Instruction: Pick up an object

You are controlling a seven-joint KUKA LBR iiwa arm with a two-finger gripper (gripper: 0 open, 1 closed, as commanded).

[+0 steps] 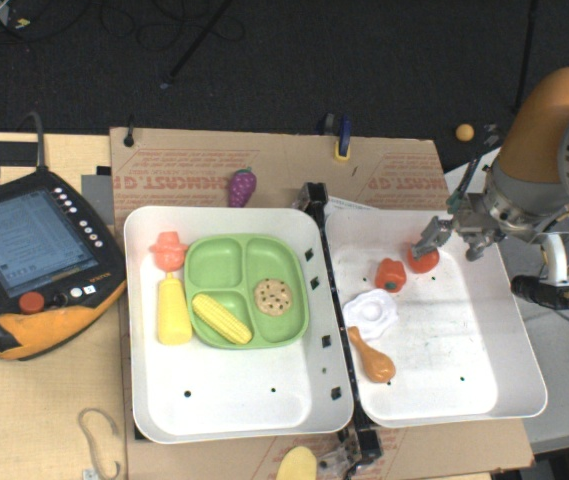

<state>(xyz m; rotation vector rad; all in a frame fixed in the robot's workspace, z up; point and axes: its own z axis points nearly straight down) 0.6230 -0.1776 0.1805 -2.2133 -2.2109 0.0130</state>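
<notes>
Red toy tomato (423, 260) is seen just beside the jaws (450, 234) at right, whose state cannot be told; nothing yet appears lifted.

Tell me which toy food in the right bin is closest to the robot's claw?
The red tomato, right beside the gripper; the others lie farther left.

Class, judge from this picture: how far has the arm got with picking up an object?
Done: the claw has reached the right bin, just above a small red toy. In hand: nothing visibly held. Left: gripping and lifting; the red toy, red pepper and chicken drumstick all lie in the bin.
</notes>
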